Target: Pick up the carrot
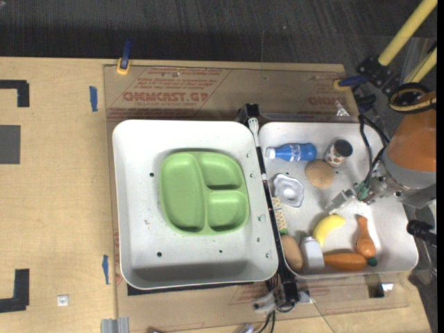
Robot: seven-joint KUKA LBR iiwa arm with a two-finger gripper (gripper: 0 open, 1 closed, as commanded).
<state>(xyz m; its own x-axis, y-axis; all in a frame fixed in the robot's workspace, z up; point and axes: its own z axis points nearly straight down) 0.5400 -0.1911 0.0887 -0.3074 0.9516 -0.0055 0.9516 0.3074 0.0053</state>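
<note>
Presumably the end effector, its state impossible to tell, could snag the lemon beside the carrot.

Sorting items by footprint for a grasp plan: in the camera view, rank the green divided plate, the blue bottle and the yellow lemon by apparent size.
1. green divided plate
2. blue bottle
3. yellow lemon, close to the bottle in size, so that order is unsure.

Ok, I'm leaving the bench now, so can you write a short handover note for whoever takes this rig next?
Hand: low over the right bin, near its middle, holding nothing that I can see.
Carrot: two orange carrot-like pieces lie in the right bin, one flat along the front wall, one just right of it, beside the yellow lemon.
Done: nothing lifted.
Left: grasp a carrot and lift it.
Left bin has the green tray.
</note>
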